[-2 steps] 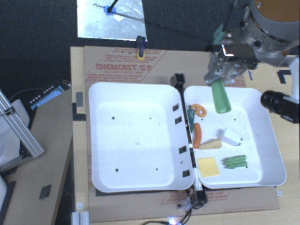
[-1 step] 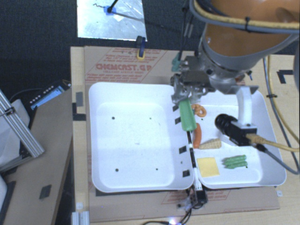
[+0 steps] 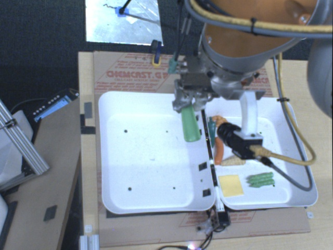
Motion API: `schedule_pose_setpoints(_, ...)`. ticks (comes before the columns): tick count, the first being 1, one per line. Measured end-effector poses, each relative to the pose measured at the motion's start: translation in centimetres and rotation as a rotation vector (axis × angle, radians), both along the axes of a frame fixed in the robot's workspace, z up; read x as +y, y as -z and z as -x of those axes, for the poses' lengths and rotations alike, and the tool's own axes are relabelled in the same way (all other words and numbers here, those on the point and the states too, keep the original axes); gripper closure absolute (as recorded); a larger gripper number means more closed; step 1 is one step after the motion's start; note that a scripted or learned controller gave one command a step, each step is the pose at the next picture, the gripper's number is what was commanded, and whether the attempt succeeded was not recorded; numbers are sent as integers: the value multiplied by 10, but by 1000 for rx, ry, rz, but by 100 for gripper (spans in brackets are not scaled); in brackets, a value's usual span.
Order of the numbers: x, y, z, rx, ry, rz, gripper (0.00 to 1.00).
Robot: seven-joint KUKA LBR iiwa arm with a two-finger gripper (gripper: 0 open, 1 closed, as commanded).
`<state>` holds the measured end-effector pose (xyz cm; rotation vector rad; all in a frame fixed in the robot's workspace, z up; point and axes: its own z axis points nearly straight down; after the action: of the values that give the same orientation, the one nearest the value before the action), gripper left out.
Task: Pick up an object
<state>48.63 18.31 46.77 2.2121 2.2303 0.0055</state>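
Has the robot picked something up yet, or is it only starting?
It looks mostly done: a green tube hangs from the claw, over the right side of the left bin. Whether it is fully lifted clear is hard to tell. Left lying in the right bin: a yellow square, a green toy, and an orange piece.

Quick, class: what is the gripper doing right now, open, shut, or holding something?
Gripper: shut on the green cylinder, which hangs over the left bin.
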Motion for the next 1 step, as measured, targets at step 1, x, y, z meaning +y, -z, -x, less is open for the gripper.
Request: schedule_pose_setpoints(1,4,104,1,11,7,5,100)
